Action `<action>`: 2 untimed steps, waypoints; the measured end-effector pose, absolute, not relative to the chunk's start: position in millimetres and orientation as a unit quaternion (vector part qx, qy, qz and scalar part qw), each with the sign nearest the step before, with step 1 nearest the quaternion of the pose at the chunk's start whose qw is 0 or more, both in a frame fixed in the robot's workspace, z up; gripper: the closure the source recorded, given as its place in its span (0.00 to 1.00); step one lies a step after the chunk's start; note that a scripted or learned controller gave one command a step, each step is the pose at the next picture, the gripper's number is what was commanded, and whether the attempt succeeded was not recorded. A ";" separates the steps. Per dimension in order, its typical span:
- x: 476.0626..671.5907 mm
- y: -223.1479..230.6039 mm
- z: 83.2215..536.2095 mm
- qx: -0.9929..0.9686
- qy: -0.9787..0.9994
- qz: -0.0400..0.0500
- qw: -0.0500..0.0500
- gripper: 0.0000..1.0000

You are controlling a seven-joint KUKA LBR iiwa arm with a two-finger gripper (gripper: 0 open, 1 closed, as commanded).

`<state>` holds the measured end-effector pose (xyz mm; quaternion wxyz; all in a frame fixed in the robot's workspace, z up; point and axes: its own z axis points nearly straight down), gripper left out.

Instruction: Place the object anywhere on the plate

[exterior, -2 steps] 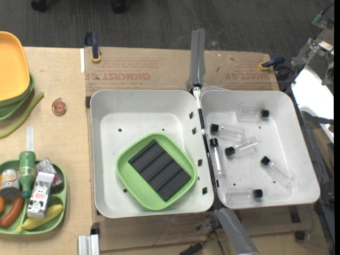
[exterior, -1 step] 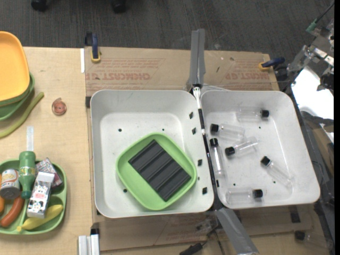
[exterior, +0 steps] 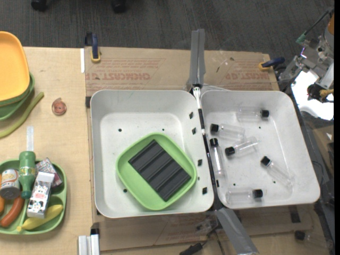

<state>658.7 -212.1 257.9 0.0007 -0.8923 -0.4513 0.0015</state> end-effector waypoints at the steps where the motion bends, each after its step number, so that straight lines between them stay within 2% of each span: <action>1: 659.0 -214.7 301.3 -0.874 -0.487 0.001 -0.001 0.00; 2: 658.6 -210.5 270.8 -0.880 -0.476 0.002 0.001 0.00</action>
